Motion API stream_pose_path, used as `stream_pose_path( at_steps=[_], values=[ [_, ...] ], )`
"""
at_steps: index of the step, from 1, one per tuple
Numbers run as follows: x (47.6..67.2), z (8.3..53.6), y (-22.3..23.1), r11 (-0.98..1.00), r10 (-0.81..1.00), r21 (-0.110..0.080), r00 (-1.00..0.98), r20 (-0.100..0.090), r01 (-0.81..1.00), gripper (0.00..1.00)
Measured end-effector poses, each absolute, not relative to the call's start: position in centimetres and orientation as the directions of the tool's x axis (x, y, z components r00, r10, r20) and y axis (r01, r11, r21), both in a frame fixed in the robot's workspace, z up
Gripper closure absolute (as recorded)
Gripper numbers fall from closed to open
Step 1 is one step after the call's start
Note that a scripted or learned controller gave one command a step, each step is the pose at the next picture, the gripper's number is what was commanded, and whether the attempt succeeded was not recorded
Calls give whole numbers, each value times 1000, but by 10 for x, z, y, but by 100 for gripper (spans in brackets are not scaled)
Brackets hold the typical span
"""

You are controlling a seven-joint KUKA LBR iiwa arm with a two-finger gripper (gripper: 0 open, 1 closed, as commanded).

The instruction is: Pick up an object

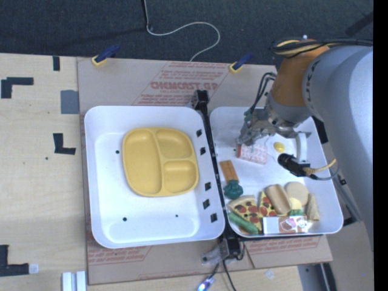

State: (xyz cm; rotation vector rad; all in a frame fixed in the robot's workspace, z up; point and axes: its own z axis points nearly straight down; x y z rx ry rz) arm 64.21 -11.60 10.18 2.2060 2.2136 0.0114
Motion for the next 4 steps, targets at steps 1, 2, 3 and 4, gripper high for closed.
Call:
stream_pose_path(
  at_steps=[1, 2, 3, 4],
  values=[
    [641, 101, -116, 3, 1000, 15, -3, -6, 1000, 0],
    [601, 90, -104, 1, 1000, 17, -1, -7, 1000, 0],
    [595, 91, -100, 1, 1000, 19, -1, -7, 1000, 0],
    [566, 191, -65, 4, 1000, 7, -4, 1, 1000, 0]
  ],
)
